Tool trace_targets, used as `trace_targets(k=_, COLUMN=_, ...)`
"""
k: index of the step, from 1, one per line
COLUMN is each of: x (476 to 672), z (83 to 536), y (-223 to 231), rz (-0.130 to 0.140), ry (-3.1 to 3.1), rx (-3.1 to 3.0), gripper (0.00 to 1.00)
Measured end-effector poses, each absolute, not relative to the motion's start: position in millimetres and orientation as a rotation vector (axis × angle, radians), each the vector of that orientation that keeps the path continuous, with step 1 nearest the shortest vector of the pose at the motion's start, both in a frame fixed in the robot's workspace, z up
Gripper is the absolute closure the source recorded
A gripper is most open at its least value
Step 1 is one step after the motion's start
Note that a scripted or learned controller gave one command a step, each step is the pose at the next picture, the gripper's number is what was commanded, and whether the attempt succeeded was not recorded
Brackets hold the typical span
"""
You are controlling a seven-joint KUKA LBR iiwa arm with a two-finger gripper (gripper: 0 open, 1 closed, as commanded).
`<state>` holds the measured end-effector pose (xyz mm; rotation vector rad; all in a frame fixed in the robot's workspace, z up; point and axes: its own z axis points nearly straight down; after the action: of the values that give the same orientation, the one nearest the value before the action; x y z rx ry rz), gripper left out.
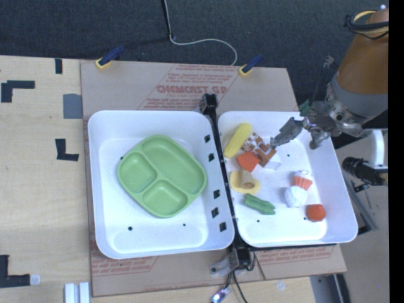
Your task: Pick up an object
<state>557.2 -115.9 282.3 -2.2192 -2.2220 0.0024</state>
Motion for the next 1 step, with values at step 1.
trace_targets(k=1, x=549.3, z=90.1, y=-103.8, rz=0.016, ry=-2.213, rx=-2.209, gripper=0.0)
